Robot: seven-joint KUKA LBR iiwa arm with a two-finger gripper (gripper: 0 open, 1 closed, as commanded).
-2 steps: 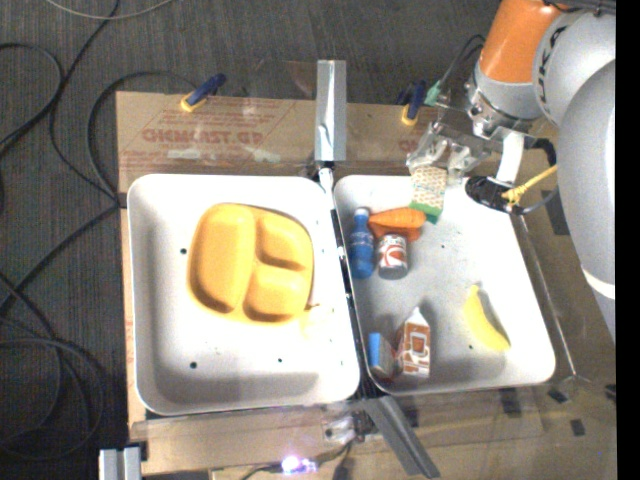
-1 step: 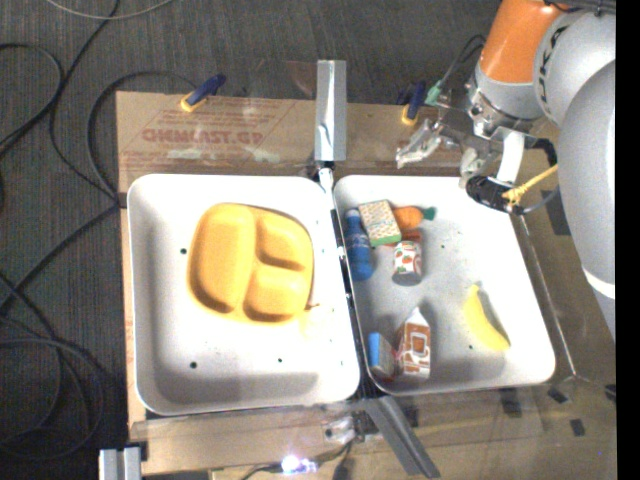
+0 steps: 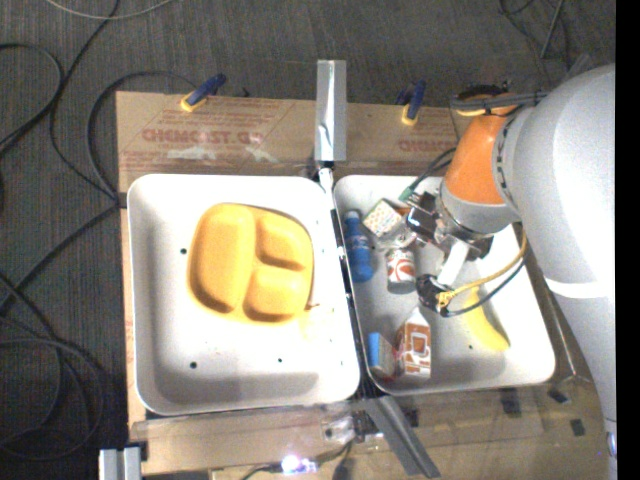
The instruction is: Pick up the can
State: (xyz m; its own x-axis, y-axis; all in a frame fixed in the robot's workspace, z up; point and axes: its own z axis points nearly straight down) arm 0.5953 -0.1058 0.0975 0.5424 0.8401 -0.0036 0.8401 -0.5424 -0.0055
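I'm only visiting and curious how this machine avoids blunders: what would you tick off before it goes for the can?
1. Can in plain sight in the right bin: ok.
2. Gripper over that bin, close beside the can: ok.
3. Grip on the can: cannot tell.
4. Free room around the can: not ok; the blue bottle and small box lie close by.
5. Carton and banana apart from the can: ok.
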